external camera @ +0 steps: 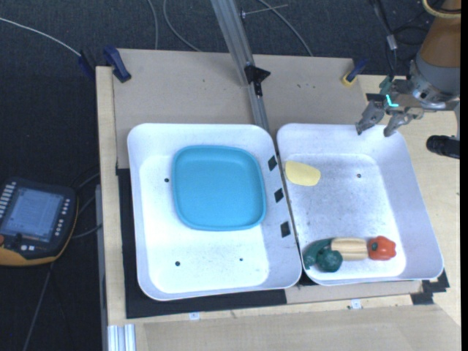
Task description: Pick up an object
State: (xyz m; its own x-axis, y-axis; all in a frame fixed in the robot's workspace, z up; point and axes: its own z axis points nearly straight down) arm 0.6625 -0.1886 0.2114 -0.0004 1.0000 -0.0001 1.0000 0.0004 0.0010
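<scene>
Floor: dark carpet, loose cables; pendant (33, 221) at left
Bench (183, 86): pale board; two white bins
My pincer (378, 126): fingers spread, holding nothing; over right bin's (417, 196) far rim

bench and bins

a pale wooden bench (183, 79) bears two shallow white bins touching side by side: left bin (146, 196), right bin (409, 189), over a black mat (131, 298).

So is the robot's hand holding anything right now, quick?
Hand: open, holding nothing, hovering over the far right corner of the right bin.
</scene>
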